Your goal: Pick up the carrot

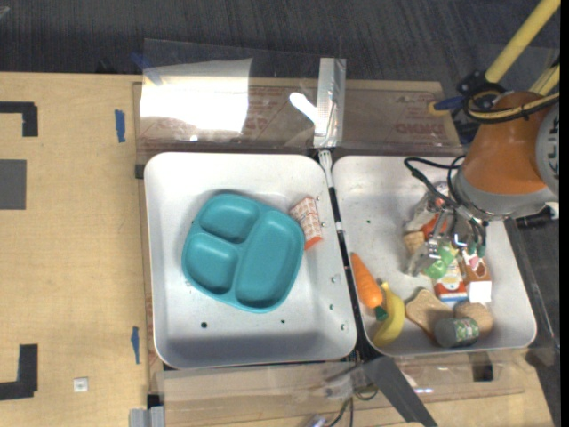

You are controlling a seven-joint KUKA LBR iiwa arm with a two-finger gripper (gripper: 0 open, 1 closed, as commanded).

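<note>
The carrot (pixel 364 282) is found by the right bin's (pixel 524 332) left wall, long axis running along that wall, tip toward the far edge, banana (pixel 389 314) touching. The gripper (pixel 442 238) is set mid-bin, rightward of it; its state cannot be told.

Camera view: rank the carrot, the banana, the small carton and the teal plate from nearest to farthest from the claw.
From the claw in the right bin:
1. Carrot, left side of the right bin.
2. Banana, just below the carrot; close to it in rank.
3. Small carton, left bin's right edge.
4. Teal plate, left bin's middle.
</note>
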